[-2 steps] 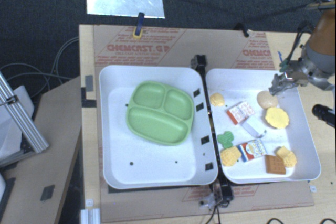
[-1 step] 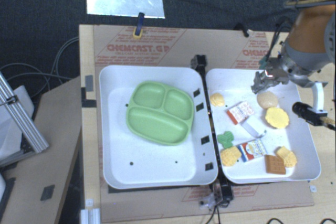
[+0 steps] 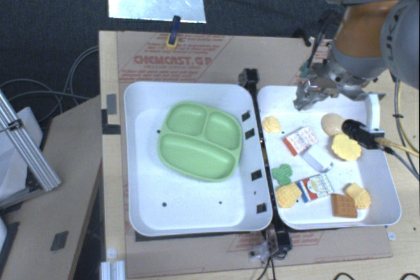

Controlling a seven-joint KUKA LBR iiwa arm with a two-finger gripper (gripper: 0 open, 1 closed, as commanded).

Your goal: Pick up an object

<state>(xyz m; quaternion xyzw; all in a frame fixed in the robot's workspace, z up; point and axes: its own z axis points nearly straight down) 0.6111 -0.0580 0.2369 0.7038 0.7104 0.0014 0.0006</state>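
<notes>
Claw (image 3: 307, 99) above right bin's (image 3: 387, 206) far edge, grip state unclear, cardboard-topped bench (image 3: 177, 56), dark carpet (image 3: 52, 3)

A pale green divided plate (image 3: 199, 141) lies in the white left bin (image 3: 147, 206). The white right bin (image 3: 387, 206) holds yellow and tan toy foods (image 3: 346, 147), red-and-white packets (image 3: 300, 140) and a green piece (image 3: 282, 174).
</notes>
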